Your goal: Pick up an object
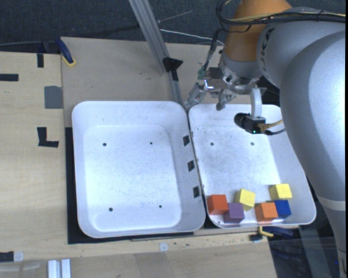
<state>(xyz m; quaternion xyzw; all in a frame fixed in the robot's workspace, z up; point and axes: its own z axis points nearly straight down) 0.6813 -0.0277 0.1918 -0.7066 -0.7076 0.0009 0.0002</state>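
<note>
Pale wooden bench (23, 172) carries two white bins; the hand (216, 97) hangs over the far rim of the right bin (232, 155), fingers slightly parted, holding nothing. All the blocks lie well below it at the near edge, the orange block (217, 203) among them. This looks like the approach step: next it must travel to that cluster and descend. Fingertip detail is hard to read.

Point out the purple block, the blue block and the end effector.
purple block (236, 212), camera view, top face.
blue block (282, 208), camera view, top face.
end effector (210, 98), camera view, midway between its fingertips.
</note>
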